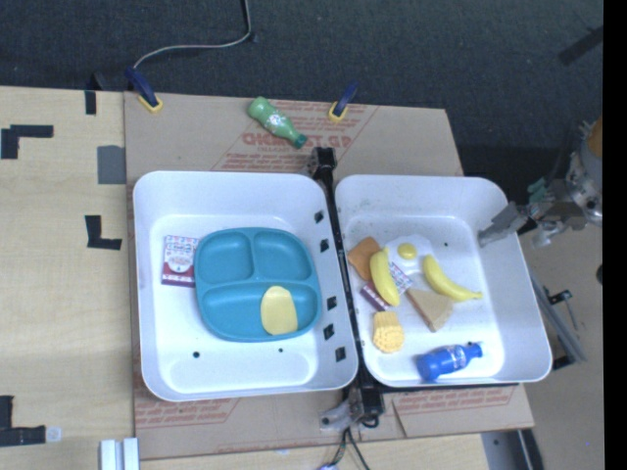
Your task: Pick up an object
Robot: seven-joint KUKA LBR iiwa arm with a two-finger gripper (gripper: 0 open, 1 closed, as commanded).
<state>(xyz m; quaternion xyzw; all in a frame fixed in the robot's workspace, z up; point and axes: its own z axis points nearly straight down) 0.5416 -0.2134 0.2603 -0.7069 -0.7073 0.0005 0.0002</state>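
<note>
The right bin [490, 196] holds several toy foods: two bananas [449, 281] [384, 278], a fried egg [406, 254], a bread slice [431, 308], a corn cob [388, 334], an orange piece [363, 256] and a blue bottle [448, 359] lying near the front. My gripper [497, 226] hovers at the bin's right rim, above and to the right of the food pile, touching none of it. Nothing shows in its grasp.
The left bin [157, 199] holds a blue divided plate [257, 282] with a yellow piece [278, 310] on it, and a small red-and-white packet [178, 259] beside it. A green bottle [276, 122] lies on the cardboard behind the bins, between two yellow clamps [147, 97].
</note>
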